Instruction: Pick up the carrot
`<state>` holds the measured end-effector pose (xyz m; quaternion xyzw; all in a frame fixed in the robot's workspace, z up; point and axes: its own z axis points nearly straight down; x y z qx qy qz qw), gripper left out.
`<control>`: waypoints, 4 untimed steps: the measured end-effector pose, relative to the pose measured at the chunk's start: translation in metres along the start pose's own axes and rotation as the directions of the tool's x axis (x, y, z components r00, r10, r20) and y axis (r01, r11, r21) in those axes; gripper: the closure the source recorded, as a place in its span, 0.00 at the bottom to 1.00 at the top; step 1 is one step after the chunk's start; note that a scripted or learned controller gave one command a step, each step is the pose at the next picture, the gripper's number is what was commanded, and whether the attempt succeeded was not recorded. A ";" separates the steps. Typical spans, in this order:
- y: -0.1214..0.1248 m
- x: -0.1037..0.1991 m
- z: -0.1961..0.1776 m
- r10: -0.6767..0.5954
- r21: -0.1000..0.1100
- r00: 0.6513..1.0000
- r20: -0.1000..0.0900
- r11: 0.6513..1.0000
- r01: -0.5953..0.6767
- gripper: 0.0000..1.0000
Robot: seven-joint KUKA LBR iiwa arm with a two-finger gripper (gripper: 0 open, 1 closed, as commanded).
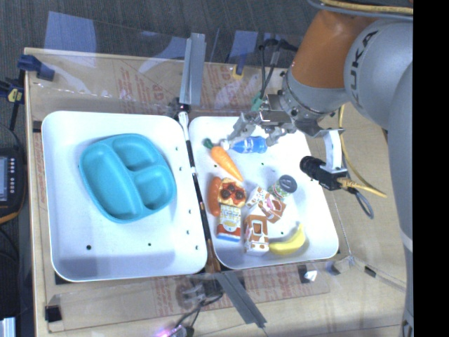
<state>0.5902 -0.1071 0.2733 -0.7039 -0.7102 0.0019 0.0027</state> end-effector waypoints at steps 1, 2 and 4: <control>0.049 0.008 0.126 -0.146 0.000 0.989 0.001 0.989 0.146 0.00; 0.040 -0.036 0.181 -0.327 -0.001 0.945 0.000 0.945 0.327 0.00; 0.068 0.043 0.080 -0.256 -0.005 0.967 0.003 0.967 0.256 1.00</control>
